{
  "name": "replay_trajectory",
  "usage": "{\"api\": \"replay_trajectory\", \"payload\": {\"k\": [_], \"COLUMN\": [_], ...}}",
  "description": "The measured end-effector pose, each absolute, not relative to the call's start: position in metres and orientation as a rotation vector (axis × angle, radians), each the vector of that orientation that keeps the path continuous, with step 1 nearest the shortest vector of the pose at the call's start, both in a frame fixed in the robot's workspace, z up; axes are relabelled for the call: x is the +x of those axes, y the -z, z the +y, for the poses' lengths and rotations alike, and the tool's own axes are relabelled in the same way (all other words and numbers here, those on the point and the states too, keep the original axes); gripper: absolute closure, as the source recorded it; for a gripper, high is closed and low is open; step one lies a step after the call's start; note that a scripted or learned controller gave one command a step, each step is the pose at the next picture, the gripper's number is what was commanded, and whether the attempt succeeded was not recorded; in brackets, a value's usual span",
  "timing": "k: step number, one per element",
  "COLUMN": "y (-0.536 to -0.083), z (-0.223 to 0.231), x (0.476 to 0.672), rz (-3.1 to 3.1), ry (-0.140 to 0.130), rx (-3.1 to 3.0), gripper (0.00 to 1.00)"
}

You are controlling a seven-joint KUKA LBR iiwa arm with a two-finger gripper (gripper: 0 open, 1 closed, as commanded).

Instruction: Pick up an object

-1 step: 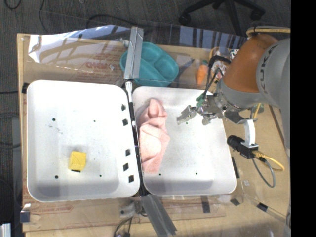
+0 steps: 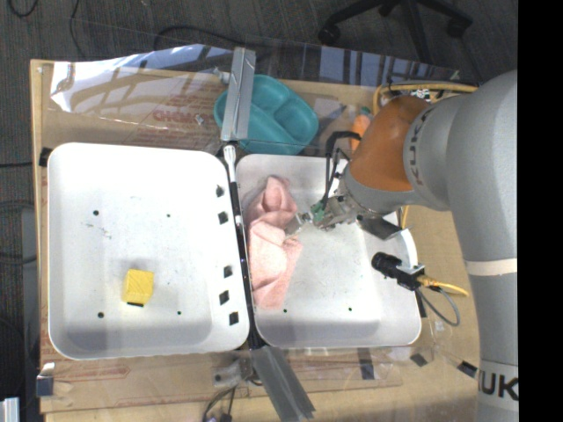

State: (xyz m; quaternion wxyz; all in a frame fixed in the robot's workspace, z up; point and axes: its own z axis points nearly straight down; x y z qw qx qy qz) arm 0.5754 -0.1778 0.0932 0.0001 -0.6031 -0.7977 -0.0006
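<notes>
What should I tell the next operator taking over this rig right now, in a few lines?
Tool: down in the right white bin, at the edge of the crumpled pink cloth; whether it grips the cloth cannot be told.
Things: pink cloth lies along the right bin's left wall. Small yellow block sits in the left white bin, untouched.
Done: arm brought to the cloth.
Left: nothing is visibly lifted yet; confirm the grasp, then raise the object.
</notes>
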Motion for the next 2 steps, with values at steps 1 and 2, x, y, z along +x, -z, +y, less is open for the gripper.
{"api": "replay_trajectory", "payload": {"k": [1, 2], "y": [-0.256, -0.092], "z": [-0.185, -0.148], "x": [0.576, 0.521], "rz": [-2.584, -2.669], "ry": [-0.001, 0.000], "rx": [-1.790, -1.655], "gripper": [0.00, 0.00]}}
